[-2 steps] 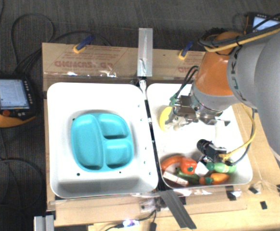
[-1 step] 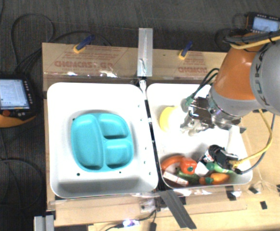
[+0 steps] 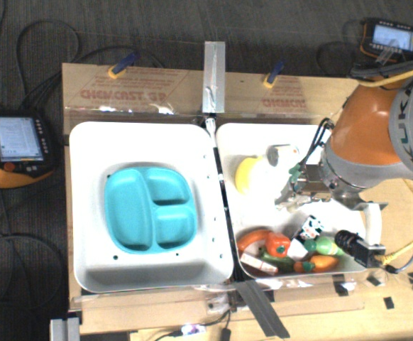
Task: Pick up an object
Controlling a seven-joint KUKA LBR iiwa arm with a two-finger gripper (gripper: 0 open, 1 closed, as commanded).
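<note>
We are over the right bin (image 3: pixel 224 148), with the gripper (image 3: pixel 292 194) hanging above its open white floor; we cannot tell from this slanted view how its fingers stand, and nothing shows between them. The things we could pick lie in two places: a yellow fruit (image 3: pixel 248 173) near the bin's left wall with a small white cup (image 3: pixel 280 153) just beside it, and a crowded heap (image 3: pixel 292 249) of toy food along the near wall. We judge the fruit the better target, since it stands apart from the heap and has bare floor on its right for one finger to come down. We should centre over it and descend straight, because the divider between the bins is close on its left and could catch the other finger. The heap offers little gap for a clean descent. The left bin (image 3: pixel 86 261) holds a blue tray (image 3: pixel 150 208).
</note>
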